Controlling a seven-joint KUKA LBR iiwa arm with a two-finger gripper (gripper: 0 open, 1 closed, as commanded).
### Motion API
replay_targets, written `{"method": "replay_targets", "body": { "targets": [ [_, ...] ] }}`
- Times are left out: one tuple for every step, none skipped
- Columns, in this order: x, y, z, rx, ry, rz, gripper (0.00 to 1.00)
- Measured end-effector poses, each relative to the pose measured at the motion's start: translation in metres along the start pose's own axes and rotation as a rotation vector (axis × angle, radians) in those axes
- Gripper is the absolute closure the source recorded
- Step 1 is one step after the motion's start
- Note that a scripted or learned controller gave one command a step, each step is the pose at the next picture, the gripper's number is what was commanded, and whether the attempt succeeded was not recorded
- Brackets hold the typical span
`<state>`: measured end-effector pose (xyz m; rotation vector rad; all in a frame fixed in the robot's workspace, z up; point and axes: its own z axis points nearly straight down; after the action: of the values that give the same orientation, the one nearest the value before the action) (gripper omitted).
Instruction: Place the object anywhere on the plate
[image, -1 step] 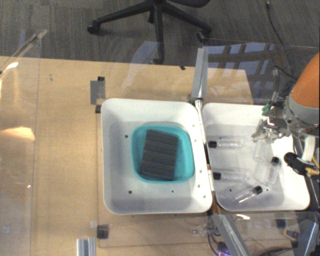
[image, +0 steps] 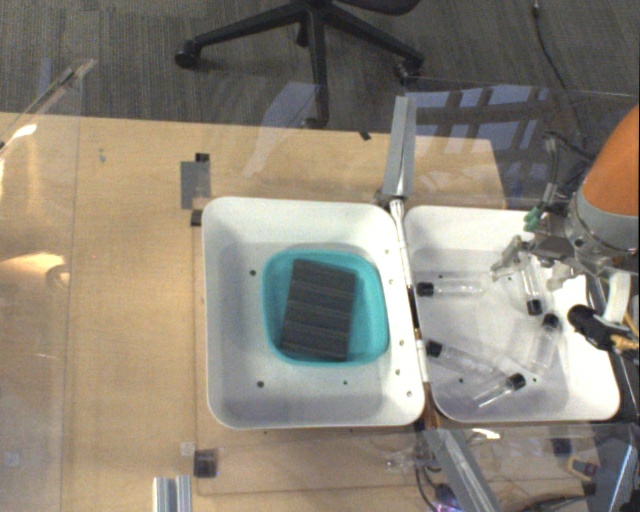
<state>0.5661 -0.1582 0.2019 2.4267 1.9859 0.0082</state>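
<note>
Fingers were seen spread apart, nothing held, with the gripper over the right bin. The dark block was found flat on the teal plate in the left bin. Any retreat was best kept high, so the block was left undisturbed.

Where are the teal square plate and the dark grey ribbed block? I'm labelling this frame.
Teal square plate (image: 372, 300): camera view, bare right rim.
Dark grey ribbed block (image: 319, 308): camera view, middle of its top.
</note>
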Motion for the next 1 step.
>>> {"method": "replay_targets", "body": {
  "targets": [
    [0.0020, 0.0090, -0.1878, -0.006, -0.002, 0.153, 0.00]
  ]
}}
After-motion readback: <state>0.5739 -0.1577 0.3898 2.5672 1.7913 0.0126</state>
